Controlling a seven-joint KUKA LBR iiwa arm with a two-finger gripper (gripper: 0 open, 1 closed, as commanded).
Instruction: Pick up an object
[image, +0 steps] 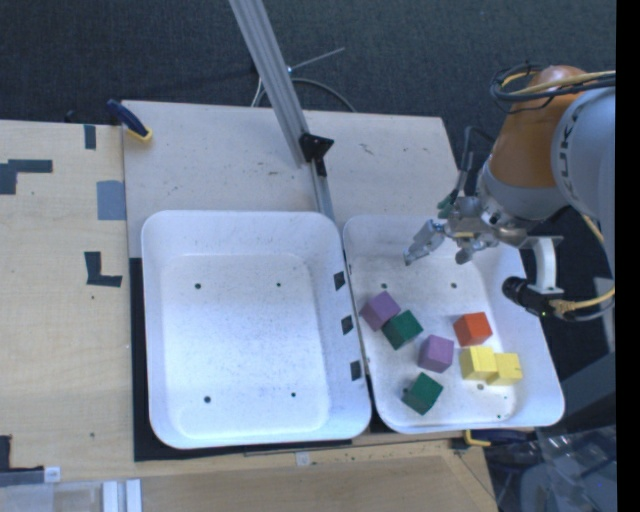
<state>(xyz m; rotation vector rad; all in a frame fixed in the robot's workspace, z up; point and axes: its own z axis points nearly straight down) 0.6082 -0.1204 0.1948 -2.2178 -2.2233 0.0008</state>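
While the claw (444, 243) hangs open and empty above the right bin (528, 405), it must descend toward the blocks below, perhaps the orange block (472, 327).

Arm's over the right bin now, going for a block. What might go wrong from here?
1. The purple block touches a green block, so fingers descending there may jam or shove both.
2. The yellow blocks lie joined beside the orange block, inviting a double or slipping grab.
3. The gripper hovers above bare bin floor, away from the cluster, and may close on nothing.
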